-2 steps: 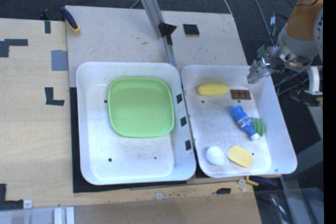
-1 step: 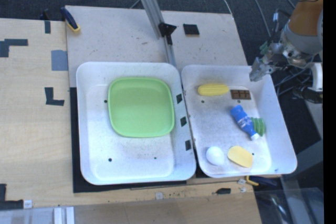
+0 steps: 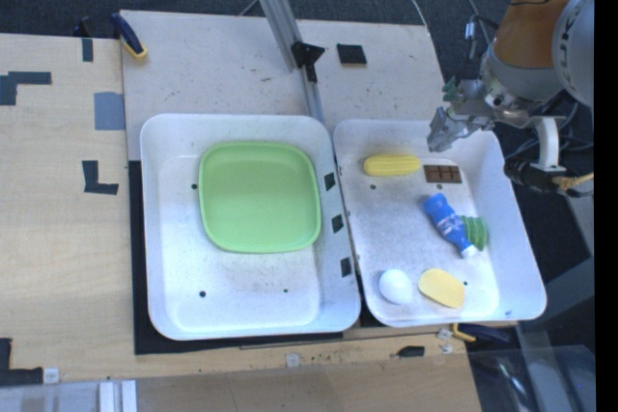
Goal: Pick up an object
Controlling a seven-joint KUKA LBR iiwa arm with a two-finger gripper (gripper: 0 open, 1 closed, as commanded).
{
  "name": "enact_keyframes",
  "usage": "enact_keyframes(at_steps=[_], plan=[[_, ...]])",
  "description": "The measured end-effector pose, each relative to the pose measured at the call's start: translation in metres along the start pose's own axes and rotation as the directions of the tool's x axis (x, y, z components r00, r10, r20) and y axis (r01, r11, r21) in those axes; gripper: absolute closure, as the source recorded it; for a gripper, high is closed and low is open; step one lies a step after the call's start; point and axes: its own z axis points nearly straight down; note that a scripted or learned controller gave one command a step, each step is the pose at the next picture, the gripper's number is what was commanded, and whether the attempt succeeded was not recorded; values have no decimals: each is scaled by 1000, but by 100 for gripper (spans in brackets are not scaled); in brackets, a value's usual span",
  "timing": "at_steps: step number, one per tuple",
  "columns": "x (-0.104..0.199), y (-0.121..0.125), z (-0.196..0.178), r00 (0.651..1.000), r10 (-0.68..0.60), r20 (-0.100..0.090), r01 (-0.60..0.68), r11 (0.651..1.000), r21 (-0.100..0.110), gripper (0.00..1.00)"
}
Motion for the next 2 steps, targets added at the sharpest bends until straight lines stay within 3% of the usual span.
enact_keyframes(at_steps=[2], plan=[[107, 5, -11, 1000, 0, 0, 0, 1000, 1, 100]])
